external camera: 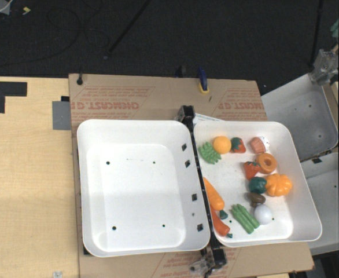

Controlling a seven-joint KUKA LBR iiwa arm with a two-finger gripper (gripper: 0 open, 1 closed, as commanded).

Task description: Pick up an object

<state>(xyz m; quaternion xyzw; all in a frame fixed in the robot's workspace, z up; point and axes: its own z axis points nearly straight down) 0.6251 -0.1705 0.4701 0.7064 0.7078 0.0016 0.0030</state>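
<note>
Jaws: state cannot be told from this view; nothing seen held. A grey part at the far right edge (324,68), probably the arm, sits well apart from both bins. Step in hand: approach, no pick begun. The toys are all in the right bin (299,155): orange ball (221,144), carrot (214,194), pumpkin (279,185), white egg (263,214). Your next move likely calls for choosing a loosely crowded piece, perhaps the orange ball, and coming down over it.

Toys (256,181) lie in the right bin (299,225).
</note>
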